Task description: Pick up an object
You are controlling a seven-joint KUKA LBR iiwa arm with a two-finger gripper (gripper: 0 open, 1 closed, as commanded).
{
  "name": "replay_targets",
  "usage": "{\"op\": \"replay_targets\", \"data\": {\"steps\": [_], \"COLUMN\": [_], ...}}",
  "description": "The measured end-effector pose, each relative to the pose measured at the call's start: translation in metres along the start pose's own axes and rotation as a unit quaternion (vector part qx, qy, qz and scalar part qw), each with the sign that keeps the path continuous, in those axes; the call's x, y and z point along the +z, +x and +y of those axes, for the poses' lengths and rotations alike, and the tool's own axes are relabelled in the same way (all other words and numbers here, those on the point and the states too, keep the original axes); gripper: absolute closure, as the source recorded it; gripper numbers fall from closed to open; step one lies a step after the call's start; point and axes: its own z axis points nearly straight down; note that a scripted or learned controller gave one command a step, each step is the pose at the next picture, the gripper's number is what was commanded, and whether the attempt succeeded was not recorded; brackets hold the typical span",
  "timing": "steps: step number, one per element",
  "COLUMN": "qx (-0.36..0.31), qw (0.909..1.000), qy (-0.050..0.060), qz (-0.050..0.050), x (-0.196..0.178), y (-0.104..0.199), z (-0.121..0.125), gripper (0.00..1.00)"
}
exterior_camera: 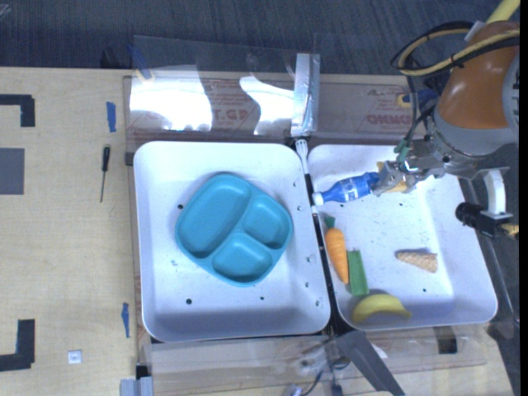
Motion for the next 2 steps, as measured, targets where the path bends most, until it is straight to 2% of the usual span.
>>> {"op": "replay_targets", "data": {"steps": [1,2], "qx": [-0.026,-0.105], "qw": [0.9996,0.9945], "qy": [0.006,0.003], "qz": [0.0,0.001], "x": [0.044,0.011], "y": [-0.026,0.02], "z": [0.063,0.063], "gripper": [1.0,1.0]}}
